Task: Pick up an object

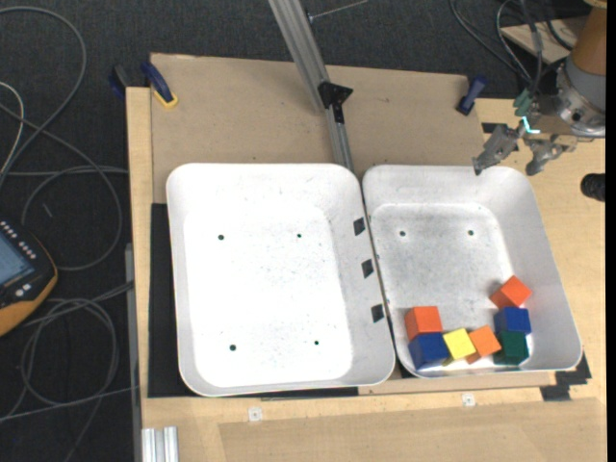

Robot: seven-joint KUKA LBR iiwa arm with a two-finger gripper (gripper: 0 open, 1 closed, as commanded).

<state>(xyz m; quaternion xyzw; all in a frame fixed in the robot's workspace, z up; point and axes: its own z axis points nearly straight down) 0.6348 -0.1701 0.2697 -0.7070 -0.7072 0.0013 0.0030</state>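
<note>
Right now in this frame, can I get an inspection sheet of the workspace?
Surface: wooden bench bearing left bin and right bin.
Job's things: coloured blocks clustered in the right bin's near corner.
Clutter: blue clamps on the bench's far edge.
Grippers: gripper open, above the right bin's far rim, holding nothing.
Cables: black cables on the floor at left.
Surroundings: dark carpet; handheld pendant at left.

**Your arm's look at the wrist**

You see a grey KUKA arm (pixel 589 61) with an orange band at the frame's upper right edge. Below it sits a rounded grey metal wrist flange. The two-finger grey metal gripper (pixel 512 157) carries a small teal light spot and dark, slim fingers (pixel 493 152).
</note>
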